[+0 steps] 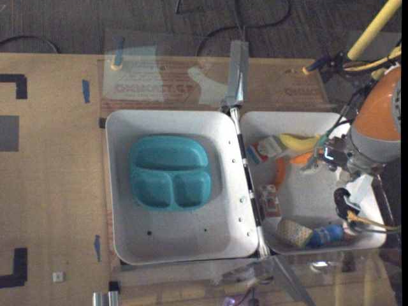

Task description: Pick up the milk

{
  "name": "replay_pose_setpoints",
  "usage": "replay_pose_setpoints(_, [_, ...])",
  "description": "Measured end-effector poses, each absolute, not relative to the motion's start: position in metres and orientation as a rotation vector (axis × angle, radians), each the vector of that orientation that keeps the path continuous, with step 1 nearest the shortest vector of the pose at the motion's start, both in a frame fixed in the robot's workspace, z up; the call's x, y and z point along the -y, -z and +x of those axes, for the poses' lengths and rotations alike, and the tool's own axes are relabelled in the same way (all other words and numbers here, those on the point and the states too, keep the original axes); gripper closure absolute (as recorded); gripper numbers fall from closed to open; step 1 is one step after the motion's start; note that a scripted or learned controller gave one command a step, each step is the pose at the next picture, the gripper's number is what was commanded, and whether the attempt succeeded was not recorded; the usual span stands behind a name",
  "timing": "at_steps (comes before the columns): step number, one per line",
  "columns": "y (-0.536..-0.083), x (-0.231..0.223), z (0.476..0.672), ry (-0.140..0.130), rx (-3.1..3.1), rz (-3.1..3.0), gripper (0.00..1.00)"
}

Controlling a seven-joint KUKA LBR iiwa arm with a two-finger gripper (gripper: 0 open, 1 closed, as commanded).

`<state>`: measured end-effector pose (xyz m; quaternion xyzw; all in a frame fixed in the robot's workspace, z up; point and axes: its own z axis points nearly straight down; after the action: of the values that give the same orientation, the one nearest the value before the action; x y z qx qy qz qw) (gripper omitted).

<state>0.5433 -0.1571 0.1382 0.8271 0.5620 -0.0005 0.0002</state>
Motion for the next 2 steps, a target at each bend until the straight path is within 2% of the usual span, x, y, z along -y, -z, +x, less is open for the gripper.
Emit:
replay_pose_setpoints(1, [-0.101, 0.201, 0.539, 0.003, -1.824, 2.561, 0.0])
replay_pose_setpoints(2, [-0.212, 0.171, 0.488, 0.001, -1.772, 2.594, 0.0])
